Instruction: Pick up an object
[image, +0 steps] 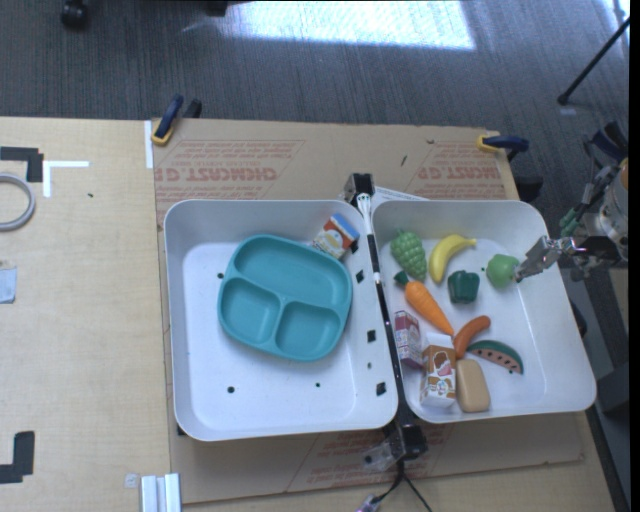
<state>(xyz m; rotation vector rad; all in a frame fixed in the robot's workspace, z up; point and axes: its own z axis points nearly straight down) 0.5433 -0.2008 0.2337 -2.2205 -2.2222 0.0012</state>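
The gripper (535, 262) stood at the right bin's (560, 395) right wall, reaching in; whether its fingers were spread or pressed together could not be told. Just beside its tip lay a small green round toy (502, 268), near the bin's far right corner. Further in lay a green pepper (462, 286), a banana (449, 254) and a carrot (428, 307). The round toy was probably light, rigid and smooth, so prone to roll; a hold across its widest part seemed best.

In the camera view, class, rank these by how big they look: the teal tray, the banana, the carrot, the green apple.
1. Teal tray, by far.
2. Carrot and banana: too alike to rank.
3. Green apple, smallest.
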